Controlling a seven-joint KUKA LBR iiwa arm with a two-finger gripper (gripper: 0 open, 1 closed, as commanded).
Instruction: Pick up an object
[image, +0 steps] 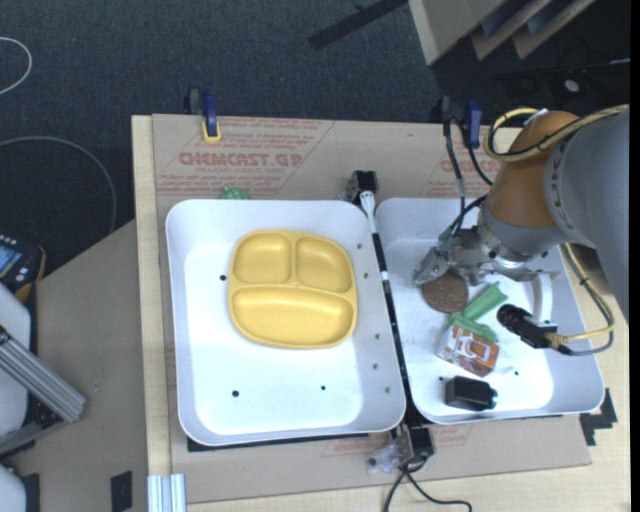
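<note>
Brown round disc (446, 293) sits in the right bin (570, 395), basically right under the gripper (447, 268), a hair toward the camera. Can't tell the jaw state from here.

Glossy yellow plastic plate (293, 289) in a smooth white plastic bin (200, 330).

Bright, even overhead light fills the scene. The two white bins (285, 420) are close to washed out, with soft glare along their rims. Shadows are faint and short, pooling just beneath the yellow divided plate (293, 290) and the arm (545, 180). The dark floor (90, 60) at the top stays dim. Focus is slightly soft throughout, and small details look grainy.
</note>
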